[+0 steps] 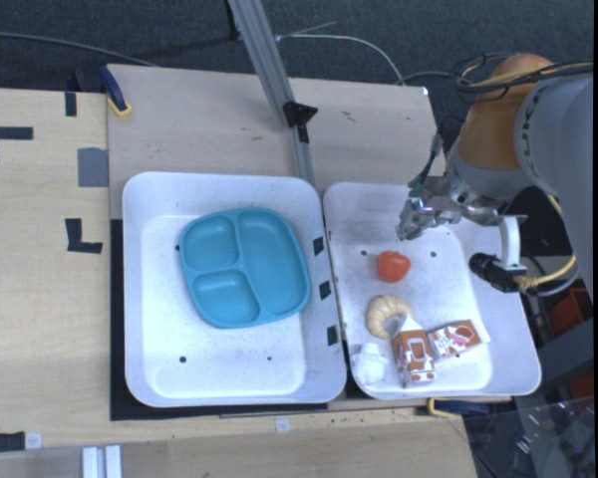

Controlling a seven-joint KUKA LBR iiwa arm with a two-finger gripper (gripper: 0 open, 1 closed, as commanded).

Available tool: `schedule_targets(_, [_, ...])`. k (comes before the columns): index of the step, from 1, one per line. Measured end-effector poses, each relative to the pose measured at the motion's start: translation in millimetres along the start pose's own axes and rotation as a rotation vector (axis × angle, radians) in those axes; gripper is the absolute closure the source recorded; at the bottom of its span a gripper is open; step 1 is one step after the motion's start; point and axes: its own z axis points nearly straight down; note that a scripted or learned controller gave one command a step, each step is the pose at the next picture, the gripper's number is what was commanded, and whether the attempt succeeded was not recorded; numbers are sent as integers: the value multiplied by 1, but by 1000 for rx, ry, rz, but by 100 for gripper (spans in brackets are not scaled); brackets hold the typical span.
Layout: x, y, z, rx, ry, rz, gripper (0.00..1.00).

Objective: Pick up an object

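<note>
In the right bin (498, 361) lie a small red tomato-like object (393, 265), a tan croissant-shaped piece (387, 315), an orange and white carton (434, 348) and a small white item (370, 362). My gripper (413, 221) hangs over the upper part of this bin, above and to the right of the red object, with nothing seen between its fingers. The fingers are too small and dark to read.
The left bin (149, 267) holds a blue divided plate (244, 265). A slanted metal post (269, 58) rises behind the bins. A black cable and fitting (493, 270) hang off the arm at the right bin's edge.
</note>
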Motion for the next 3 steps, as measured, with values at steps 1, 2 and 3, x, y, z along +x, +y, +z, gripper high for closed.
schedule_targets(1, [-5,-5,-60,-3,-1,0,100])
schedule_targets(2, [-5,-4,-111,-3,-1,-1,100])
schedule_targets(3, [50,4,-99,4,1,-6,100])
